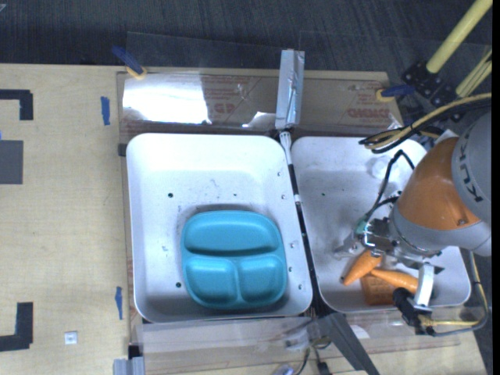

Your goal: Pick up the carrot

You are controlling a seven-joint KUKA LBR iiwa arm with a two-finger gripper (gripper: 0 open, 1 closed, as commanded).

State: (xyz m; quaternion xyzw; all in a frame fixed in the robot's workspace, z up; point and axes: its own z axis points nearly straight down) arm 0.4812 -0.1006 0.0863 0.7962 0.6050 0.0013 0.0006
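Wooden bench (pixel 55 233) under two white bins (pixel 156 170)

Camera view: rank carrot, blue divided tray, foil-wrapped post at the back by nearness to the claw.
1. carrot: right bin, front, right at the claw.
2. blue divided tray: left bin, across the divider, to the claw's left in the view.
3. foil-wrapped post: behind the bins, where they meet, farthest.

Light-blue plastic plate with three compartments (pixel 233 258), lying in left shallow white bin (pixel 156 178); second white bin (pixel 328 178) beside it; pale wooden table (pixel 55 209).
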